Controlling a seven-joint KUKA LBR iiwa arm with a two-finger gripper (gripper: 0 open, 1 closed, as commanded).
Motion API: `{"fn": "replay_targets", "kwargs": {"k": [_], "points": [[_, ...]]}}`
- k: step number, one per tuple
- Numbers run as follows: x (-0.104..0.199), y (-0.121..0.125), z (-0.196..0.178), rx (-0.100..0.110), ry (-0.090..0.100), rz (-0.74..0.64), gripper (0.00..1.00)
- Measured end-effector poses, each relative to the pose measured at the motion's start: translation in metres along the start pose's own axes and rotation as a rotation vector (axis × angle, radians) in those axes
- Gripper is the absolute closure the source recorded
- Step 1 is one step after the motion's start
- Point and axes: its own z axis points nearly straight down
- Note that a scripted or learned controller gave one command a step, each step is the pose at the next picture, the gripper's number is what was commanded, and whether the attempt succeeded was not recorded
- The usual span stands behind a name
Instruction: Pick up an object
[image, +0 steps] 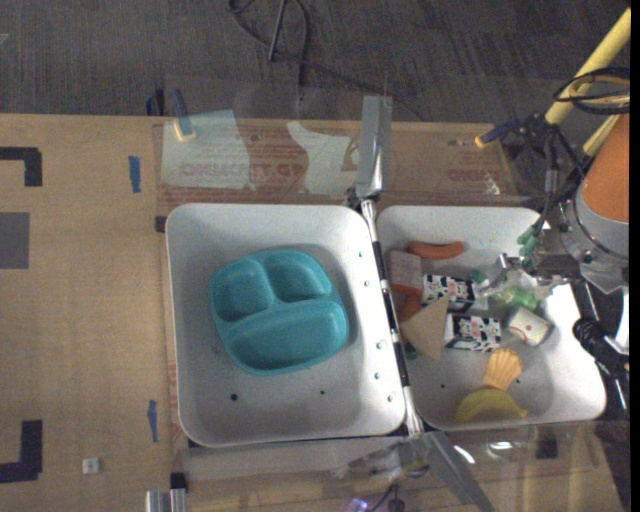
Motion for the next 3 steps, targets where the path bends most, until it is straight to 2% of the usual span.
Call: {"fn": "replay_targets", "kwargs": {"k": [1, 2, 3], "points": [[-0.053, 0.080, 0.044, -0.002, -0.001, 0.106, 0.00], [-0.043, 0.081, -0.025, -0.004, -0.002, -0.040, 0.00], [-0.032, 0.091, 0.145, -0.005, -0.001, -0.003, 0.00]]}}
